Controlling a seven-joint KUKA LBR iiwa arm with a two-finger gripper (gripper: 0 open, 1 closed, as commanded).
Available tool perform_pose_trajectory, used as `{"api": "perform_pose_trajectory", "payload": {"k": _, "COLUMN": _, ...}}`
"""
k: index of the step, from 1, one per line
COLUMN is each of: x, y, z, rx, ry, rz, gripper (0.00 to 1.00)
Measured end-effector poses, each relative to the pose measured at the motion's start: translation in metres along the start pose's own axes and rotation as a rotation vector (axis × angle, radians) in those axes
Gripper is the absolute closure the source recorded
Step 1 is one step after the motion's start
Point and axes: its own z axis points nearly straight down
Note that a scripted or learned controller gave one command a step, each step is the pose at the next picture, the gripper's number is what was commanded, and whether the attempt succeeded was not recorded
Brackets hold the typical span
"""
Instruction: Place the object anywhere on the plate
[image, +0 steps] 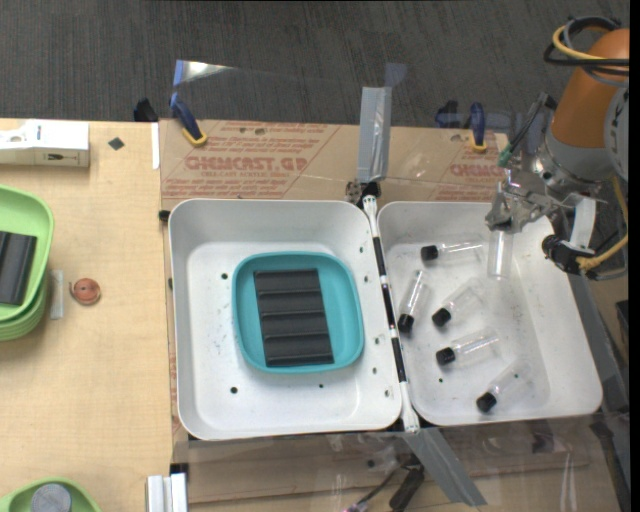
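A teal plate (298, 310) with a black ridged insert lies in the left white bin (200, 330). Several clear tubes with black caps lie loose in the right white bin (560, 380), among them one (447, 250) at the back and one (468, 350) near the front. My gripper (499, 224) hovers over the back right of that bin, well to the right of the plate. A clear tube (495, 256) hangs upright from its fingers, which are shut on the tube's top end.
A divider rim (385, 300) runs between the two bins. Cardboard (260, 155) lines the bench behind them. Green trays (20, 265) and a small round red piece (86, 291) sit on the wooden surface at the left.
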Motion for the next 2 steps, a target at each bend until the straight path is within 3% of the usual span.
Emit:
{"api": "perform_pose_trajectory", "payload": {"k": 1, "x": 0.045, "y": -0.084, "z": -0.03, "rx": 0.001, "ry": 0.001, "rz": -0.051, "gripper": 1.0}}
{"api": "perform_pose_trajectory", "payload": {"k": 2, "x": 0.089, "y": -0.107, "z": -0.032, "rx": 0.003, "ry": 0.001, "rz": -0.181, "gripper": 1.0}}
